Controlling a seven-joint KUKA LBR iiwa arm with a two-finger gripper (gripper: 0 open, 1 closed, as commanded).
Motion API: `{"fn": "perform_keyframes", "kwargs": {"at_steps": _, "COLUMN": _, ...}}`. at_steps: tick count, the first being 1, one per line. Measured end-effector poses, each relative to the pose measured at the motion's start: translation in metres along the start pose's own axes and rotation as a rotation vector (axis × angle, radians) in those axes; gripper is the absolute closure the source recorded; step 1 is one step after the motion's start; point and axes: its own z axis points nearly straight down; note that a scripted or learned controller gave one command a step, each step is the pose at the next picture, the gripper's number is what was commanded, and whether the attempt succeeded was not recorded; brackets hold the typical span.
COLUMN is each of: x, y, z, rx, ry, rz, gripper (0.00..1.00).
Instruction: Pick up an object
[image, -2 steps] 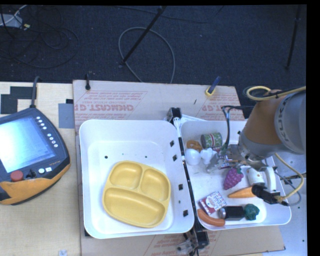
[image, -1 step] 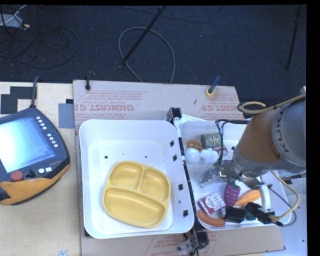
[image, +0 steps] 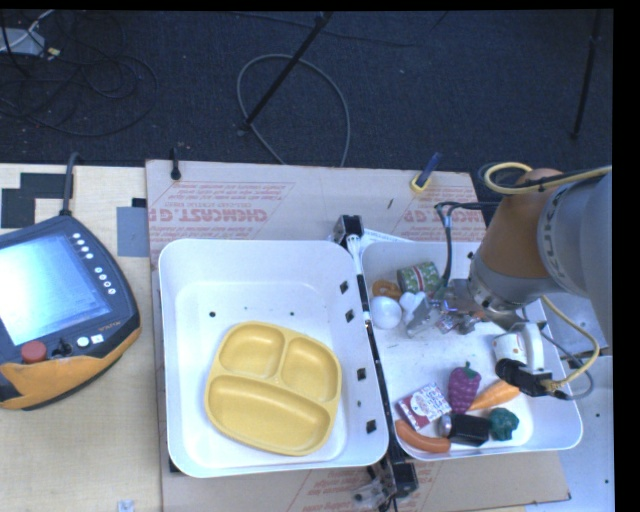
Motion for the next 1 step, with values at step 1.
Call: {"fn": "perform_keyframes", "kwargs": {"at_steps": 1, "x": -0.0158, "y": -0.0662, "z": -0.0008, "rx": -0.001, "ry": 0.001, "rz": 0.007, "gripper": 0.00}}
